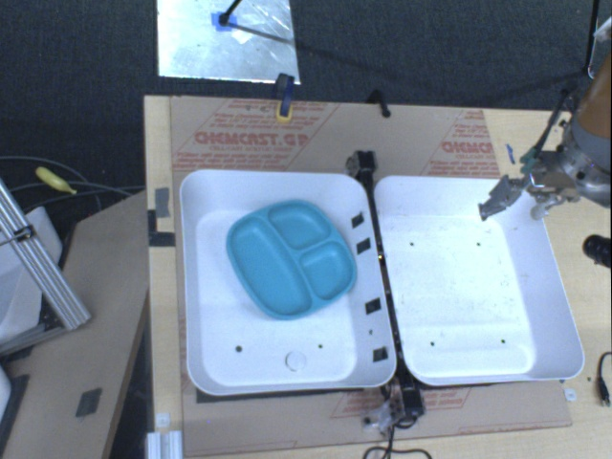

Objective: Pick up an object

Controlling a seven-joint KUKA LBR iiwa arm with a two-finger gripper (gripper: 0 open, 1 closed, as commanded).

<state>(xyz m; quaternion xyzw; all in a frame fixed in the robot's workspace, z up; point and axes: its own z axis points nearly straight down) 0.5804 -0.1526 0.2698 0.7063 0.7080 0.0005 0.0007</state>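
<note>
A blue divided plate (290,257) lies flat in the middle of the left white bin (206,285). A small pale round disc (295,360) rests near that bin's front wall. My gripper (517,208) hangs over the far right part of the right white bin (555,342), well away from the plate. Its fingers (497,203) are spread apart with nothing between them. The arm comes in from the right edge.
Black clips (368,247) line the seam between the two bins. A foil sheet (228,22) lies behind the bench, with a yellow clamp (284,98) at the board's far edge. An aluminium frame (38,266) stands at the left.
</note>
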